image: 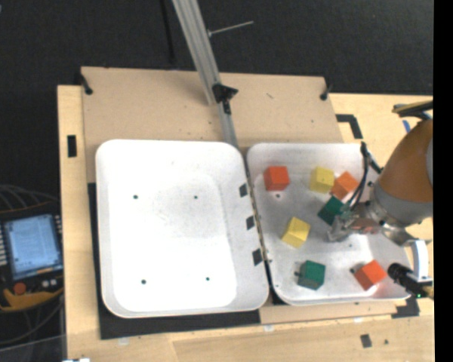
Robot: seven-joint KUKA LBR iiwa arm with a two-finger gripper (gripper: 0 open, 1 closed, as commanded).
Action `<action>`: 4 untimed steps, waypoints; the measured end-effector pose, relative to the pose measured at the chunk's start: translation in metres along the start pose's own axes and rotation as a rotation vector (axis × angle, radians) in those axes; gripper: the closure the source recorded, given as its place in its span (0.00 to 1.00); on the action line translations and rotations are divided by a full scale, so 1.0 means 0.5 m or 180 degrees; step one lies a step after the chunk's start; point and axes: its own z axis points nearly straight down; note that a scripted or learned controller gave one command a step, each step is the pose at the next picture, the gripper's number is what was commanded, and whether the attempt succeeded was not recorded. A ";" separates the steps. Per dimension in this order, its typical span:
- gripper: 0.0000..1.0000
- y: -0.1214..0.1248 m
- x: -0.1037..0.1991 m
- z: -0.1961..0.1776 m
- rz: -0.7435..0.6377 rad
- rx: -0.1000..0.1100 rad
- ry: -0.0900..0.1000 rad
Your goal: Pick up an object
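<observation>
Where the grey arm [408,183] comes in from the right, much of it is cut off by the frame edge, and its wrist covers the far right side of the right bin [287,292]. The pincer [340,228] reaches down over the middle of that bin, but it is small and blurred, so I cannot tell whether it is open or closed, nor whether it grips anything. A dark green block [331,210] lies just at its upper left, touching or nearly touching it; which of the two cannot be made out. An orange block [346,182] sits just above the green one, partly crossed by a dark cable from the arm, and a yellow block [322,179] lies beside it to the left. Another yellow block [295,232] lies near the pincer on its left. Further out, a red-orange block [276,177] rests near the bin's upper left, a green block [311,274] near its lower edge, and another orange block [369,274] at the lower right, close under the arm. The left bin [113,202] lies alongside, both on the tan counter [151,104]. A slanted metal rail [200,44] crosses the top, and a lit handheld screen [30,243] sits at the far left, partly cropped
</observation>
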 end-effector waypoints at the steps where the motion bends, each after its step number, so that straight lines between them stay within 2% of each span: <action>1: 1.00 0.015 -0.022 -0.108 -0.0026 0.0000 -0.0004; 2: 1.00 0.026 -0.015 -0.198 -0.0041 0.0001 -0.0001; 3: 1.00 0.045 -0.016 -0.321 -0.0043 -0.0004 -0.0003; 4: 1.00 0.039 0.105 -0.304 -0.0049 0.0020 0.0007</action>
